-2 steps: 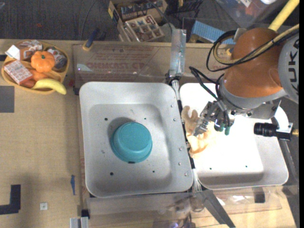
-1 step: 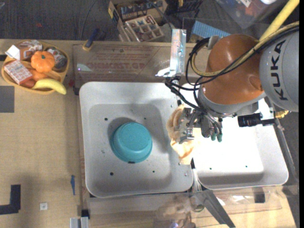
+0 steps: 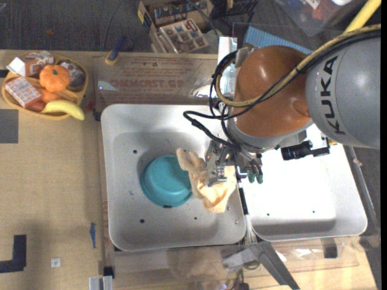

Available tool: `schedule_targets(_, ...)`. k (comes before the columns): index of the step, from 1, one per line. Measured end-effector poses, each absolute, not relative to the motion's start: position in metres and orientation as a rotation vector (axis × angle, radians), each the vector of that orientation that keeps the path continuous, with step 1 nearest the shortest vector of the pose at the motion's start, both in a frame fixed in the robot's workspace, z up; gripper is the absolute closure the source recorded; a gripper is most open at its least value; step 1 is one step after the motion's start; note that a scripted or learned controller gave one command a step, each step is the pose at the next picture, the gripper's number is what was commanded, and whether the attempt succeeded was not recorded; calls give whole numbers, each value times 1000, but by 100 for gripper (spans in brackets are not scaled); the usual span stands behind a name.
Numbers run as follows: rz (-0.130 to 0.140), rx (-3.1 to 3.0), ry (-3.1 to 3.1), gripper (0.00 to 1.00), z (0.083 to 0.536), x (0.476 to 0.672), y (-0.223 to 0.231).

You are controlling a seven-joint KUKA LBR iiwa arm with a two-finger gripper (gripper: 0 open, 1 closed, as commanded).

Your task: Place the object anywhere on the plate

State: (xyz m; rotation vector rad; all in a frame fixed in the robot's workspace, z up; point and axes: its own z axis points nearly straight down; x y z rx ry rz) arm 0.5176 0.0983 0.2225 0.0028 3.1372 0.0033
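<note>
Camera view: our gripper (image 3: 219, 173) sits on the tan cloth (image 3: 208, 186), finger state we cannot tell. Cloth lies just right of the teal plate (image 3: 167, 181), touching its rim; placement not done.

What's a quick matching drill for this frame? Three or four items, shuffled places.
Items:
1. blue plate
2. tan cloth
3. gripper
4. basket of toy food

Places:
A. outside the bins, on the bench at the frame's upper left
B. over the cloth, near the left bin's right wall
C. left bin, centre of its floor
D. left bin, lying at the plate's right edge

Pairs: 1-C, 2-D, 3-B, 4-A
</note>
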Motion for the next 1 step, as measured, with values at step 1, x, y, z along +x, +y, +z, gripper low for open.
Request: schedule_targets(1, 3, 3, 3137, 0, 223, 518, 98)
